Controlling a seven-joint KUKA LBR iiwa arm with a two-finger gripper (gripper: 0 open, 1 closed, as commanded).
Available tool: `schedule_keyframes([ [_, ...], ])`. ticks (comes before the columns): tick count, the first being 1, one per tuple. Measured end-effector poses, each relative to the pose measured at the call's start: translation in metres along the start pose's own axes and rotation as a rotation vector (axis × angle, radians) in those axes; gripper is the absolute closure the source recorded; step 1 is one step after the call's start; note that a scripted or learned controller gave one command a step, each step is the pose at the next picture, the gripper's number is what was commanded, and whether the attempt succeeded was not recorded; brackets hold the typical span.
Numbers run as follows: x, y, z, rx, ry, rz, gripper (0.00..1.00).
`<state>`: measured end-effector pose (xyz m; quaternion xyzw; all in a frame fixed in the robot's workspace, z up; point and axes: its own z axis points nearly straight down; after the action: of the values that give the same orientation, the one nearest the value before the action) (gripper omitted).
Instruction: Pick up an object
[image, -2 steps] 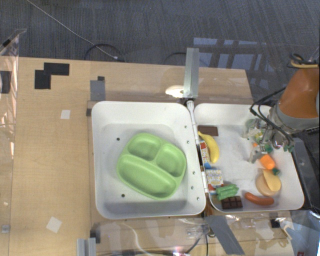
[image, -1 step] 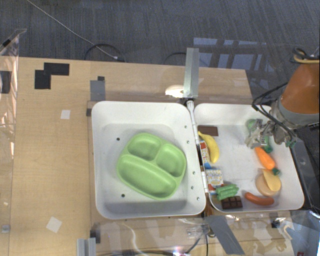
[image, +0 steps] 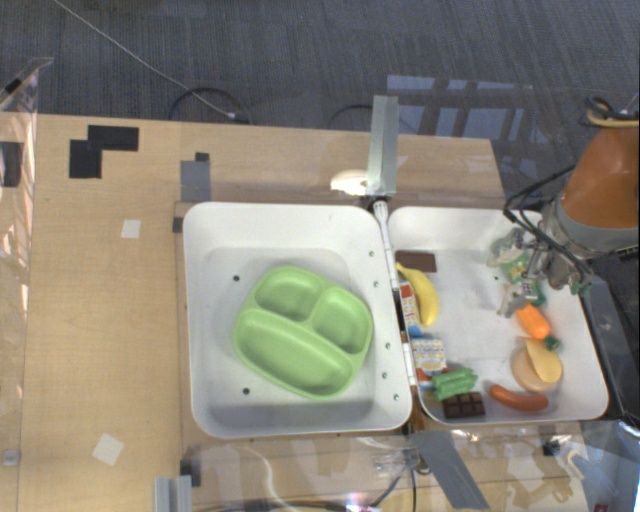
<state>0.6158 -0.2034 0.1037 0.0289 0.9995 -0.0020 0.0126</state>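
The big green three-compartment plastic plate (image: 303, 329) fills the left white bin (image: 200, 300). In the right white bin (image: 470, 310), the arm's two-finger gripper (image: 528, 272) hangs just above the orange toy carrot (image: 534, 321); I can't tell how its fingers stand, and nothing looks lifted, so the pick seems undone. The yellow banana (image: 424, 293), round cream bread piece (image: 537, 365), red sausage (image: 518, 399) and chocolate square (image: 463, 405) crowd nearby.

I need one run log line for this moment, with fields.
arm: over right bin | gripper: above the carrot, holds nothing visible | left bin: green divided plate | pick: not done
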Motion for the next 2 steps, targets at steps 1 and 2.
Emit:
schedule_keyframes([
  [1,0.032,0.008,0.014,-0.001,0.012,0.001,0.0],
  [2,0.026,0.009,-0.002,0.001,-0.004,-0.005,1.0],
])
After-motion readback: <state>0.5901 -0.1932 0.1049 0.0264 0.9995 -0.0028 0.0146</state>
